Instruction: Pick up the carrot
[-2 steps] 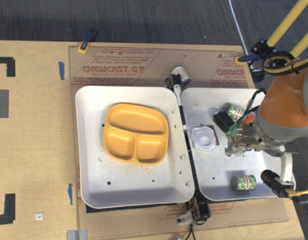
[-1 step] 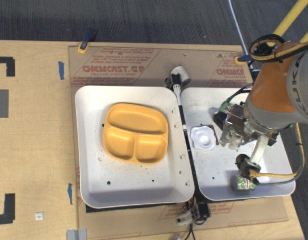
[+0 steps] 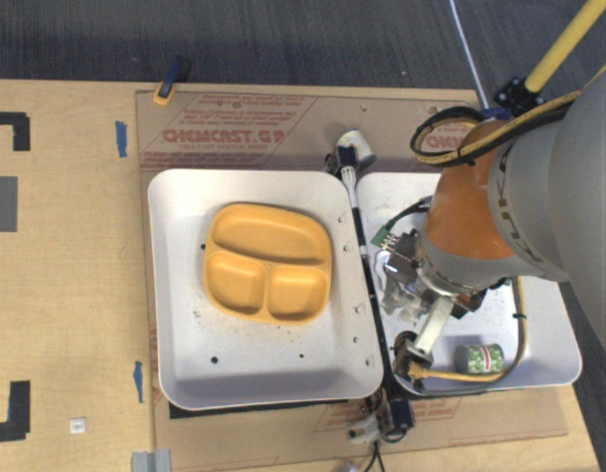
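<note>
Cardboard covers the bench under two white bins. My claw hangs over the right bin, near its left wall; open or closed, I cannot tell. Where the carrot lies I cannot tell either. A small green can lies in that bin; a yellow divided plate sits in the left bin.

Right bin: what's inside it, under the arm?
In the right bin, a small green-and-white can lies near the corner at the view's lower right, clear of the arm. The arm covers the bin's middle and left, so anything beneath it is hidden.
</note>
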